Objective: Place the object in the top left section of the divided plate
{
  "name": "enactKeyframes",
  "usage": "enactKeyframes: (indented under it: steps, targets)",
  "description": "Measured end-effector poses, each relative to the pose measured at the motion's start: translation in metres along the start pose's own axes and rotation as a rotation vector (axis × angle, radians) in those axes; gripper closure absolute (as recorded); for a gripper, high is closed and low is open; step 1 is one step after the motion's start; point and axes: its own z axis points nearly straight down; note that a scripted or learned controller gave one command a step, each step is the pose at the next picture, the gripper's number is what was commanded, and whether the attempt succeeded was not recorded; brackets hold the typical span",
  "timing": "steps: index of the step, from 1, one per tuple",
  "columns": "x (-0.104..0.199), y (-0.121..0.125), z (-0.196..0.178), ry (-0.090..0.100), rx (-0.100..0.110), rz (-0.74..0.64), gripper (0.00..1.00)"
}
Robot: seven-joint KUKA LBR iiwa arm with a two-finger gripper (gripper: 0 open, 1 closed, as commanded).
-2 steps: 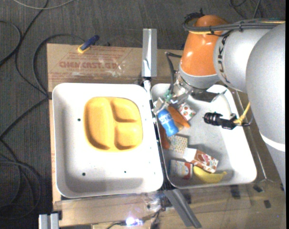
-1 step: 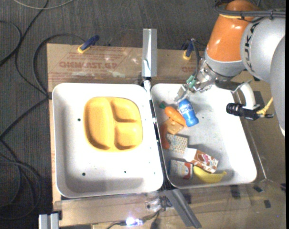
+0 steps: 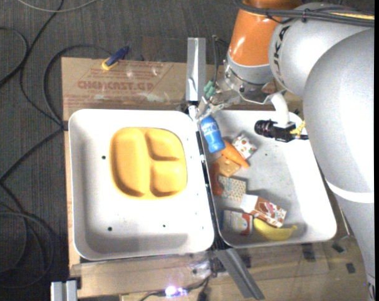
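Item: divided plate [image 3: 150,162], yellow, three sections, lodged in the left bin [image 3: 89,224]. All sections, the top left one included, are seen bare; placement is judged not yet done.

Item: blue bottle [image 3: 211,134], white label, tilted at the upper left corner of the right bin [image 3: 314,224], just below the pincer [image 3: 205,107]. It is taken to be the object meant. Whether it is pinched or merely touched cannot be told; the pincer's spread cannot be told either.

Remaining, as judged: lift, carry across to the left bin, release.

Other contents, right bin: banana [image 3: 275,231], small printed cartons [image 3: 269,211], writing too small to be read.

Writing: red print on the cardboard sheet [image 3: 120,86] behind the bins, mirrored or inverted, not reliably legible.
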Motion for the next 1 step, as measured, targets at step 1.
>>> enactKeyframes:
  steps: [1]
  targets:
    - [0.0643, 0.0234, -0.0151, -0.001, -0.001, -0.09, 1.0]
